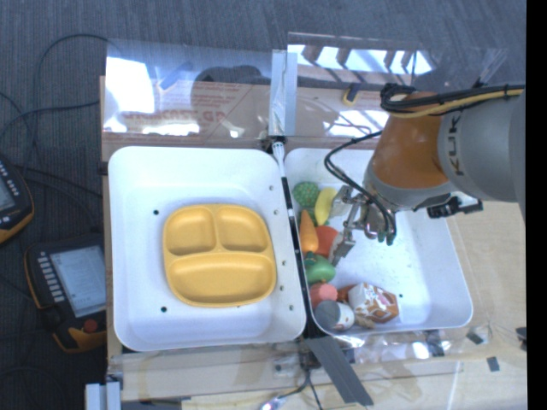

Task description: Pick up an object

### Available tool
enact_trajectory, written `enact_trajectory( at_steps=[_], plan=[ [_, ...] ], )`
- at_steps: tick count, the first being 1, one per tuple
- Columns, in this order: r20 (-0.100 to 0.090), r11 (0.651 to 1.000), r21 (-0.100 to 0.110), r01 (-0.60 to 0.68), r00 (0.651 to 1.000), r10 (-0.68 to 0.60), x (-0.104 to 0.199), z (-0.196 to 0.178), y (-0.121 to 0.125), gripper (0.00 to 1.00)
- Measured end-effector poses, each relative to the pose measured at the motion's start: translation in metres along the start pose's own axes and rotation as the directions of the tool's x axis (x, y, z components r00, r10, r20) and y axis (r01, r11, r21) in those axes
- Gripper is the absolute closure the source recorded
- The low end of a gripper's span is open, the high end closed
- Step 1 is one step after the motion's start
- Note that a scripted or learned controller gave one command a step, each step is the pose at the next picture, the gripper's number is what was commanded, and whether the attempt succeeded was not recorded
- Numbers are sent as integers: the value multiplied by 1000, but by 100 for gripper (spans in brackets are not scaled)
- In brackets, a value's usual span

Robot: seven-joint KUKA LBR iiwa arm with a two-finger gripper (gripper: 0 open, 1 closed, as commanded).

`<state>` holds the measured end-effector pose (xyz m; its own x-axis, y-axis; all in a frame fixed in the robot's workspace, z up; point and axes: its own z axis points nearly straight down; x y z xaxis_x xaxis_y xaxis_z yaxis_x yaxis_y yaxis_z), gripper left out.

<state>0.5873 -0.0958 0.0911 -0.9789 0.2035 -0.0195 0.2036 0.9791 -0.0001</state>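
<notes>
White right bin [444, 280]: toy foods line its left wall. Nearest the camera lie a grey-white piece [335, 315] and a wrapped snack [373, 305]; farther back, green pepper [320, 270], orange carrot [308, 231], yellow banana [326, 203]. Gripper [349, 233], fingers apart and holding nothing, hangs just right of the carrot. Left bin [137, 186] holds a yellow tray [220, 254].

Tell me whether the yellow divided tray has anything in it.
Empty. The yellow tray lies flat in the left bin, and all three compartments show bare yellow plastic. The toy foods are piled in the right bin.
</notes>
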Motion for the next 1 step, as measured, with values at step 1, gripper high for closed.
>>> enact_trajectory(
  at_steps=[1],
  plan=[
    [-9,981,0,-193,981,193,-9,1,4,0]
  ],
)
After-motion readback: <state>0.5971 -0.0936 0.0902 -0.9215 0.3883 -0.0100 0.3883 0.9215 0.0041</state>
